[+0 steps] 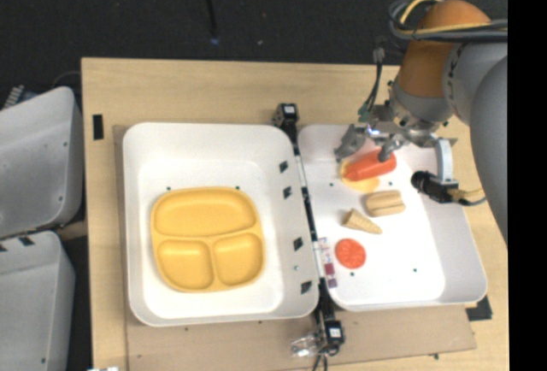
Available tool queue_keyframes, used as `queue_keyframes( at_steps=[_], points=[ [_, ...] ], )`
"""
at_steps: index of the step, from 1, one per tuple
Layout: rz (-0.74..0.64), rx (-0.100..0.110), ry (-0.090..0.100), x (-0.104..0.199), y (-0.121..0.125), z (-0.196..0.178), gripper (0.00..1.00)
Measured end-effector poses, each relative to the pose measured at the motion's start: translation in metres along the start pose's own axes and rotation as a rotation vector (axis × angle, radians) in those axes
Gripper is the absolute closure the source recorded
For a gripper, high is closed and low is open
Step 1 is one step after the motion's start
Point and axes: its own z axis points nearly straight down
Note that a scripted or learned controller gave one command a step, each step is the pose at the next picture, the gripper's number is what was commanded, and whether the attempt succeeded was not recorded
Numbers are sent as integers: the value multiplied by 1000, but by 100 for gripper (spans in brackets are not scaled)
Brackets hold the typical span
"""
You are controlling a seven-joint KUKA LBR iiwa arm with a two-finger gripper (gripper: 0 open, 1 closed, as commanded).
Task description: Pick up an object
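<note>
Claw (373, 147) low in the right bin (444, 275), its grey fingers spread open and set down around the near end of the orange-red carrot-like piece (371, 166), which lies just under and in front of it on a yellow piece (363, 183); not lifted, so no hold is claimed. Judged a light, rigid, smooth plastic toy, likely to slip or roll, best pinched across its narrow middle. Further out from the claw: tan block (383, 203), wedge (362, 223), red disc (349, 253); yellow divided tray (207, 237) well away in the left bin (137, 190) on the table (214, 87).
</note>
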Motion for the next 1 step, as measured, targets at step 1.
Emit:
queue_keyframes(
  at_steps=[1],
  points=[
    [1,-29,-6,-3,7,24,0]
  ],
)
